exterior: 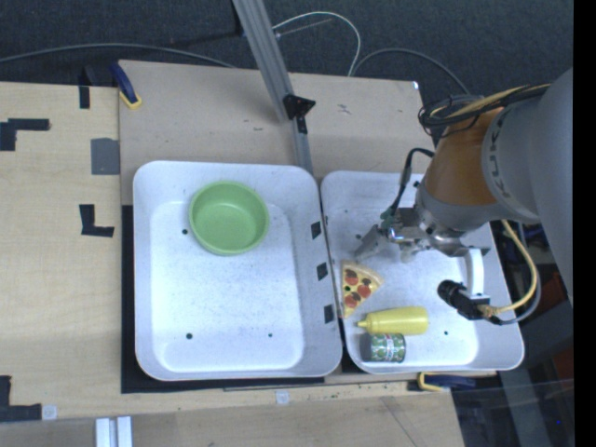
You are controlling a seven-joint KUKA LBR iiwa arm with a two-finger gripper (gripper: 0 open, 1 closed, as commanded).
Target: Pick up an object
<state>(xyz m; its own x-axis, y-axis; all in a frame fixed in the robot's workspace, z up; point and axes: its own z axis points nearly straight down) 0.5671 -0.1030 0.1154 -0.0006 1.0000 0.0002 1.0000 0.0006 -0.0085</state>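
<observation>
In the right bin (372,194) lie a pizza slice toy (358,287), a yellow mustard bottle (395,321) on its side, and a small green can (384,347) against the bin's front wall. My gripper (380,240) hangs low over the right bin's middle, just above and right of the pizza slice, with the arm's orange band and grey wrist behind it. Nothing shows between its fingers. A green bowl (229,217) sits in the left bin (158,277), toward its back.
A slanted metal pole (270,54) rises behind the bins. Cables loop over the bench at the back right. A black cable and connector (456,294) hang off the wrist over the right bin's right side.
</observation>
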